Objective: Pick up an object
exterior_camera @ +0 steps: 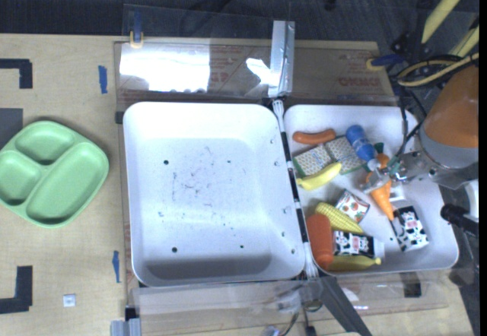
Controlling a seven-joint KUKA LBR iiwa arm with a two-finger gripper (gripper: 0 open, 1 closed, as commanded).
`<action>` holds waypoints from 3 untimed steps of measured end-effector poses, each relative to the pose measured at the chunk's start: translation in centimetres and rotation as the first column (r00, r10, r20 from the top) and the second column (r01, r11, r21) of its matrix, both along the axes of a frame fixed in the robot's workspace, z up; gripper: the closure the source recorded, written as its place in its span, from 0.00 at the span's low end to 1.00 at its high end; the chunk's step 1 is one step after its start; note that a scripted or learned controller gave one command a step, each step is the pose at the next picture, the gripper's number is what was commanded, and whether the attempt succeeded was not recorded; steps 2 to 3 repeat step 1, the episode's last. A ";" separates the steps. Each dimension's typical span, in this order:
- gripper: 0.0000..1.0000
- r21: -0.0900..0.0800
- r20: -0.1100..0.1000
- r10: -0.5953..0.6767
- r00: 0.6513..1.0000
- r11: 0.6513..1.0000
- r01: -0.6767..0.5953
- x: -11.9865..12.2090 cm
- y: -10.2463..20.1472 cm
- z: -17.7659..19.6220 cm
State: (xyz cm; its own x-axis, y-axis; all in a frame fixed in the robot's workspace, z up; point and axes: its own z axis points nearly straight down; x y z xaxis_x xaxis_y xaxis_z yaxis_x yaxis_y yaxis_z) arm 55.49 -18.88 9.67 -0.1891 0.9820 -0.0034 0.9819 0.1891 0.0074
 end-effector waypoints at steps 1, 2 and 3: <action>1.00 0.002 -0.007 -0.009 1.000 1.000 0.009 -0.4 4.4 12.5; 1.00 0.002 -0.007 -0.009 1.000 1.000 0.009 -0.4 4.4 12.5; 1.00 0.002 -0.007 -0.009 1.000 1.000 0.009 -0.4 4.4 12.5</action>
